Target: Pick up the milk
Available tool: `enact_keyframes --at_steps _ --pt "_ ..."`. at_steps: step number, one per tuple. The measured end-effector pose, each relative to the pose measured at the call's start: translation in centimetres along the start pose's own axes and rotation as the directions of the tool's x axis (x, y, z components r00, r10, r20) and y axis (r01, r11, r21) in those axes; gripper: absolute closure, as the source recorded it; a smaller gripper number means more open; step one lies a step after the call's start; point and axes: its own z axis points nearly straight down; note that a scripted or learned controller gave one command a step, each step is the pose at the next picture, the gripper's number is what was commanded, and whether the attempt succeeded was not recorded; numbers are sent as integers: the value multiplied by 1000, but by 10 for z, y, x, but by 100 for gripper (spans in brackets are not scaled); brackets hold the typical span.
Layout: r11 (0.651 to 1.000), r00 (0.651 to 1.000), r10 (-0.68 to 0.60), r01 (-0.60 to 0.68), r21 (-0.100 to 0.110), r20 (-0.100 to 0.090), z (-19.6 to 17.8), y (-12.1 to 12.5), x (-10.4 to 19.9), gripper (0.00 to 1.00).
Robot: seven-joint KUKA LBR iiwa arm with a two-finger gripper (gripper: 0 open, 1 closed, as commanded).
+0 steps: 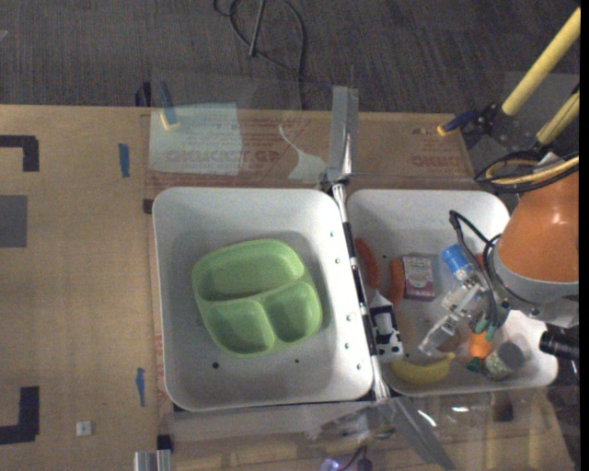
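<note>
A tan wooden bench (74,304) bears two shallow white bins side by side, the left bin (175,221) and the right bin (386,207). Blue tape strips (123,159) and black corner marks (23,152) lie on its surface

Robotics laboratory. Evidence: plywood desk (74,304) marked with black tape squares (20,152) and blue tape tabs (123,159), two white bins (175,216) fixed side by side, loose cables (267,28) on grey carpet.

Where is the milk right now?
The milk carton lies in the right bin, against its left wall, with the banana just below-right and the orange carrot above it.
</note>
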Motion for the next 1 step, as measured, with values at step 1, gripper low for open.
enact_keyframes --at_steps 1 --pt "1000 1000 -2 2 -2 4 -56 95 -10 0"
